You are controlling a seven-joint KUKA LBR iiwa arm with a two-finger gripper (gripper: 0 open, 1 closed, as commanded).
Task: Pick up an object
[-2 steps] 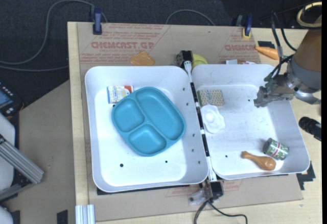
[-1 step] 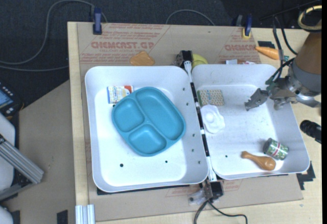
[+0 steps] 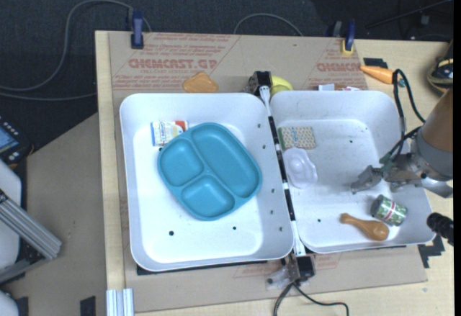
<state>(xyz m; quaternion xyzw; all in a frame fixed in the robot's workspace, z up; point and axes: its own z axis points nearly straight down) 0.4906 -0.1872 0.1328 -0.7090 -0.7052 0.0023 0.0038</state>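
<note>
The right bin [image 3: 338, 239] holds a small green and white can [image 3: 390, 210], a brown wooden spoon-shaped piece [image 3: 365, 225], a clear plastic cup [image 3: 299, 167] and a speckled pad [image 3: 298, 137]. My gripper [image 3: 369, 178] is low in this bin's right part, just up and left of the can and apart from it. Nothing shows in its grasp. In the left bin [image 3: 144, 235] lie a blue divided plate [image 3: 208, 169] and a small white packet [image 3: 167, 130].
Behind the bins on the bench sit an orange lump [image 3: 199, 82], a yellow object [image 3: 279, 84] beside a black part, and an orange piece [image 3: 378, 74]. Blue clamps [image 3: 136, 23] hold the board's back edge. A black cable [image 3: 398, 95] runs along the right bin's wall.
</note>
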